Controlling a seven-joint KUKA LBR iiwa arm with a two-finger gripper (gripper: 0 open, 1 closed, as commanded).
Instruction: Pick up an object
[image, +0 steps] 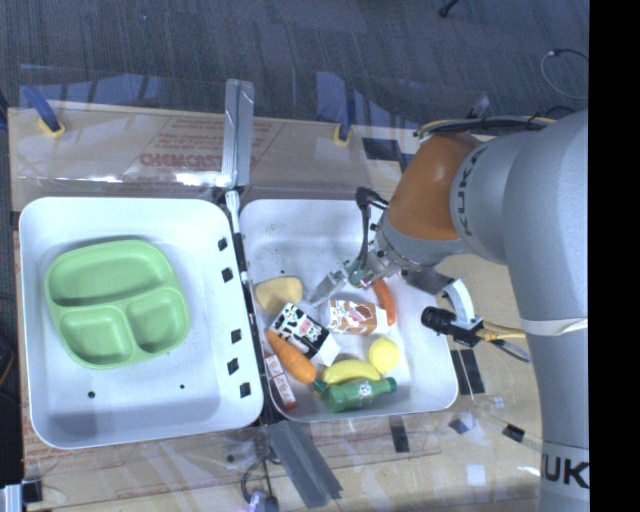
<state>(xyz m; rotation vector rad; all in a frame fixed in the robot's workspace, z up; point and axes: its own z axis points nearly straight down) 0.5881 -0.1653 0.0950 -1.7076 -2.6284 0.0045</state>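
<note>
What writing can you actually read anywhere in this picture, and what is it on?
"KU": start of a cut-off word on the grey arm, bottom right.
Red print on the sheet behind the bins: too blurred to read.
Small carton and black-and-white box in the right bin: printing too small to read.

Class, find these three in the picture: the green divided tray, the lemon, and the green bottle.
green divided tray (112, 272): camera view, on the flat floor of its large upper compartment.
lemon (384, 354): camera view, on the middle of its yellow skin.
green bottle (352, 394): camera view, on its body.
</note>
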